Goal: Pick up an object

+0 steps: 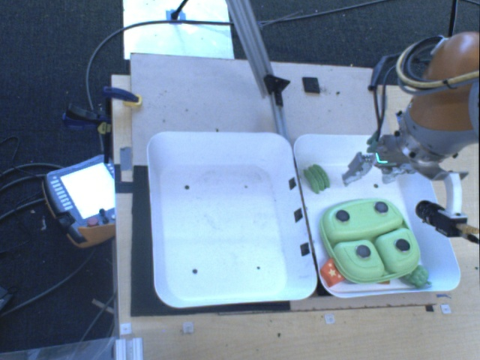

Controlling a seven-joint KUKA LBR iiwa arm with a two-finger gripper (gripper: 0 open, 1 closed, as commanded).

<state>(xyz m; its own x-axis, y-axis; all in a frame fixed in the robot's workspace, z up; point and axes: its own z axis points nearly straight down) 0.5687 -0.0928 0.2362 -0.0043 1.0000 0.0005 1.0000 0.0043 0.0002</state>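
The right bin point(442, 223) holds a large light-green moulded piece point(370, 240) with three dark-dotted lobes. A small ridged green object point(316, 177) lies near the bin's far left corner. A red-orange item point(330, 274) sticks out from under the moulded piece's front left. A small dark-green lump point(418, 277) rests at the front right. My gripper point(371, 172) hangs over the far part of the right bin, right of the ridged object and just beyond the moulded piece. Its fingers point(354, 169) look spread open with nothing between them.
The left bin point(161, 201) sits beside the right one, with a divider edge carrying small black clips point(298, 214) between them. A metal pole point(251, 36) slants across the back. A black part point(439, 217) of the arm overhangs the right bin's right side.
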